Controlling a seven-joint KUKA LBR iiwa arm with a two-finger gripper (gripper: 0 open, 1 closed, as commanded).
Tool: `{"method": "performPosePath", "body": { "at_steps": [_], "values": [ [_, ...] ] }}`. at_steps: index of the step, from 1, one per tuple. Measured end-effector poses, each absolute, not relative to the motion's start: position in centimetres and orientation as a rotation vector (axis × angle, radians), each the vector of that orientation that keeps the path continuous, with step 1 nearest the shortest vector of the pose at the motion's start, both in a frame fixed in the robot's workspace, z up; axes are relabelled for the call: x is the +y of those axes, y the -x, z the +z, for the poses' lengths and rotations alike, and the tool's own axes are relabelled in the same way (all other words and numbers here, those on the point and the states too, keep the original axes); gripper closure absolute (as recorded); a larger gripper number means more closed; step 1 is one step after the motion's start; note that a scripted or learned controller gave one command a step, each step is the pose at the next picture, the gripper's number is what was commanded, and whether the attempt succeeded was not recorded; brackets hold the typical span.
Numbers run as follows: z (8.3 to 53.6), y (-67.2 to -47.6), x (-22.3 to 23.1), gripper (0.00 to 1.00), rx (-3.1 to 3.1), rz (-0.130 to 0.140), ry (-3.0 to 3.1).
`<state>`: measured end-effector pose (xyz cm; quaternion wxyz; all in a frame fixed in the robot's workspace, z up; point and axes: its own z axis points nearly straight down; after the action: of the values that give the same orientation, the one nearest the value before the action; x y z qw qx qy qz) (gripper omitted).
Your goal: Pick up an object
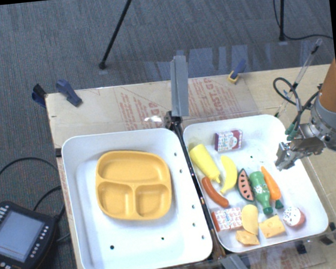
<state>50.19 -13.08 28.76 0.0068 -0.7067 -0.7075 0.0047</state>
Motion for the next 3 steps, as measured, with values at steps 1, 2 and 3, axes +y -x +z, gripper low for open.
{"method": "performPosePath", "body": {
  "at_steps": [1,2,3],
  "values": [
    [35.1,-47.9,-13.2,1.00,-2.159,0.005,2.280],
    [35.0,-47.9,-13.2,0.00,-2.157,0.008,2.278],
    [37.2,-48.2,-13.4,0.00,-2.279,0.008,2.157]
  ]
}}
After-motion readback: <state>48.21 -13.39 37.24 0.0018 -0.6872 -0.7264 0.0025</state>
